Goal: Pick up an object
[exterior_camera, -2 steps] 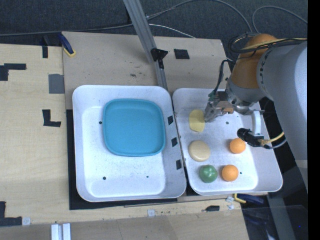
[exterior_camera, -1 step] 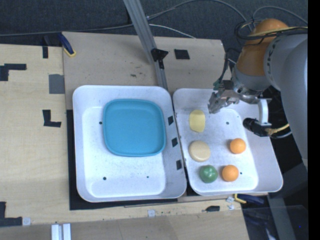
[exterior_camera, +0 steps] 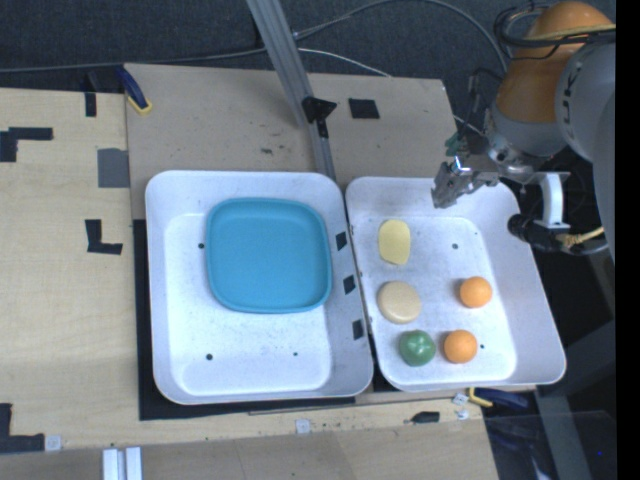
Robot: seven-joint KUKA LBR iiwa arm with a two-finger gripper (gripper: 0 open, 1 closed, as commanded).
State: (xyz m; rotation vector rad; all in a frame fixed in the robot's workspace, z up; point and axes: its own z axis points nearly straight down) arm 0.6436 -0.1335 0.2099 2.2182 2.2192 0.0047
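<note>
The right bin (exterior_camera: 520,268) holds several small objects: a yellow oblong piece (exterior_camera: 394,241), a cream round piece (exterior_camera: 399,301), a green ball (exterior_camera: 416,347) and two orange balls (exterior_camera: 475,292) (exterior_camera: 460,346). My gripper (exterior_camera: 449,188) hangs over the bin's far edge, above and to the right of the yellow piece. Nothing is visible between its fingers. It is well apart from all the objects.
The left bin (exterior_camera: 170,268) bears a blue square plate (exterior_camera: 268,254). A grey metal pole (exterior_camera: 290,58) slants across the back, ending near the gap between the bins. Cables run along the dark background behind the arm.
</note>
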